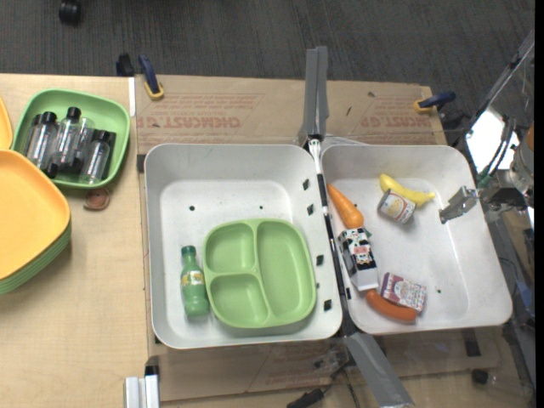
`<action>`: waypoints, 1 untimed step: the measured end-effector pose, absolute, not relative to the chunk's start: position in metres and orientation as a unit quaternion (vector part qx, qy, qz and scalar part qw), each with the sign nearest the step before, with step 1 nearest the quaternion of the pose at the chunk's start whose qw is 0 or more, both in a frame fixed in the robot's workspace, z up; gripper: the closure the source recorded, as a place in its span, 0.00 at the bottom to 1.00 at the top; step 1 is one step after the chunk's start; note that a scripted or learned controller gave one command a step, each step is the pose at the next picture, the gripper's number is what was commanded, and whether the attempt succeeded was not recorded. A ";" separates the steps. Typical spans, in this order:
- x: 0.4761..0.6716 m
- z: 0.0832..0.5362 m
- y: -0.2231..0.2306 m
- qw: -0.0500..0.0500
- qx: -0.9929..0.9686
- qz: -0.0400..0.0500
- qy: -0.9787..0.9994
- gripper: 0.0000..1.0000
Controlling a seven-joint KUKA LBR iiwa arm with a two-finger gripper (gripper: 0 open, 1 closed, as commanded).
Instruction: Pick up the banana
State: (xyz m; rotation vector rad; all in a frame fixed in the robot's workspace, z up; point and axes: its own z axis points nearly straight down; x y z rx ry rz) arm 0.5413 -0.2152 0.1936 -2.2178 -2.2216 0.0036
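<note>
One yellow banana [406, 190] lies in the right bin [476, 262] near its far edge, gently curved, its long axis running from far-left toward near-right, touching a small can [396, 207]. By the bin's right edge, the gripper [457, 205] reaches in, apart from the banana; whether it is spread or clenched cannot be told.

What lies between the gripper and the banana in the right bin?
In the camera view, only bare white bin floor lies between the gripper and the banana. The small can sits just below that stretch.
</note>
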 end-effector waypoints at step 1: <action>0.543 0.091 -0.214 0.004 -0.682 -0.004 -0.732 0.00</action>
